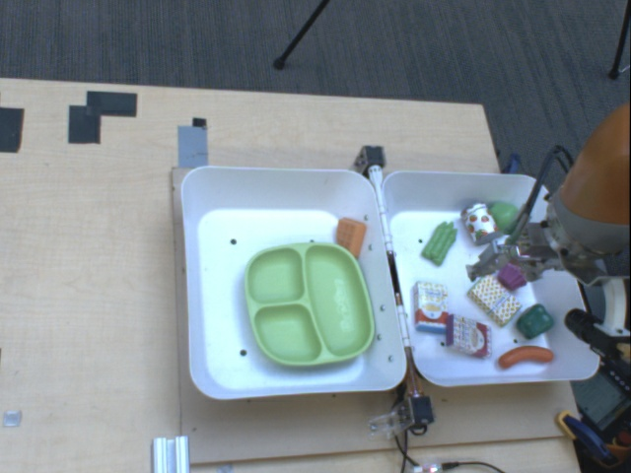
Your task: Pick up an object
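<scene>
A pale wooden bench (89, 264) fills the left and middle of the frame, with dark tape patches (99, 114) near its upper left and a small grey block (193, 144) just above the left bin. Beyond the bench, along the top of the frame, lies dark grey carpet (197, 18), crossed by a thin black pole (314, 18) that slants down from the upper middle.

Two shallow white bins sit side by side at the lower middle. The left bin (212, 264) holds a light green divided plate (310, 304) with three compartments, and a small orange block (350, 234) lies just beside the plate's upper right edge.

The right bin (404, 215) holds a scatter of small things: a green pea pod (440, 242) near its upper left, a white patterned ball (479, 222) and a green ball (505, 215) at the top, a small carton (430, 303) with red and blue print and a red and white packet (469, 336) lower down, a checked beige block (494, 300), a purple cube (512, 277), a dark green piece (533, 320) and an orange sausage (525, 357) at the lower right. None of the printing on the packets can be read.

The arm (601, 180) enters from the right edge, its orange band showing. The gripper (500, 260) sits over the right bin's middle, just beside the purple cube. Whether its jaws are apart or together cannot be told.
</scene>
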Motion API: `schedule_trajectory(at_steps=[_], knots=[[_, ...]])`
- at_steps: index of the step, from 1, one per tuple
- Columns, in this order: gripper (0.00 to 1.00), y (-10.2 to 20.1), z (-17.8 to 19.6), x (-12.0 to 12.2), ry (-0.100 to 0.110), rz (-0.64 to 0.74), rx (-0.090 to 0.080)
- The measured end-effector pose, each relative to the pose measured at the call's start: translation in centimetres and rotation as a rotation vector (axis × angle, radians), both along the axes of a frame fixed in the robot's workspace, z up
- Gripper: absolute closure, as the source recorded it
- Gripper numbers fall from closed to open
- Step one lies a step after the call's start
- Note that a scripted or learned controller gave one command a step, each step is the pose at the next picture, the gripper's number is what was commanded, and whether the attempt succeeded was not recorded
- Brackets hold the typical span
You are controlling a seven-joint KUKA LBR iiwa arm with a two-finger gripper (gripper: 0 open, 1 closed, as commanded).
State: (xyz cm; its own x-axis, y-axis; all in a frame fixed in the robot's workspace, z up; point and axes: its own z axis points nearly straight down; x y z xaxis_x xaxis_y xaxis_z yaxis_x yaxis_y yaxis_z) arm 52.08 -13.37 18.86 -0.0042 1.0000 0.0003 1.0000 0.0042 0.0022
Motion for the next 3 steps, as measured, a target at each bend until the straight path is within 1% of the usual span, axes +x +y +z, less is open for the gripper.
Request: schedule_trajectory(at_steps=[1,2,3], knots=[[0.00,3.4,-9.2,-1.9,-0.010,-0.004,-0.001],[1.00,3.7,-8.0,-1.7,-0.015,0.000,0.001],[0.00,3.7,-8.1,-1.8,-0.013,0.000,0.002]])
